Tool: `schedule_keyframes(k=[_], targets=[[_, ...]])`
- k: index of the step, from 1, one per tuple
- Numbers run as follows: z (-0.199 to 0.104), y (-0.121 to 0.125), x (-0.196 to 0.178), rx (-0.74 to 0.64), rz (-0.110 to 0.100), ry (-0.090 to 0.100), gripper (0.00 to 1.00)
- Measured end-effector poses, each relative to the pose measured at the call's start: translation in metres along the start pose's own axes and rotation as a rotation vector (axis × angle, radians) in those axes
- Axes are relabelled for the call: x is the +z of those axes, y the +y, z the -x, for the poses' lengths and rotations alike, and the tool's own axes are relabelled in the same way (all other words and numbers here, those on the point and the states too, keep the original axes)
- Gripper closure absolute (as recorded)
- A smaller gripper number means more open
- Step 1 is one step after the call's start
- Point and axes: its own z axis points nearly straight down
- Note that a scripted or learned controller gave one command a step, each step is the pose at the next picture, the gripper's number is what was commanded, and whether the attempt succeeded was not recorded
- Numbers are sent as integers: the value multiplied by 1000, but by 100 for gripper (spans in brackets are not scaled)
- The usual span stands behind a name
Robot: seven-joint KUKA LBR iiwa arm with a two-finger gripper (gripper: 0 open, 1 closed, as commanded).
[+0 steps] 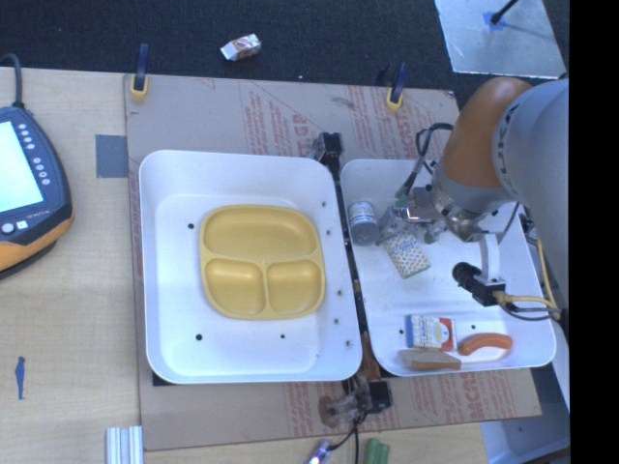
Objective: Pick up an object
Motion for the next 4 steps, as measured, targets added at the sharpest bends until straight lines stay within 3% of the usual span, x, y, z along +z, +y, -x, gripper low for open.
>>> schedule_keyframes(k=[1, 2, 3, 4], targets=[[-3, -20, 0, 0, 1, -2, 0], [-5, -20, -10, -3, -2, 2, 100], [-84, -8, -101, -3, 1, 6, 100], [-83, -9, -100, -2, -1, 5, 0]])
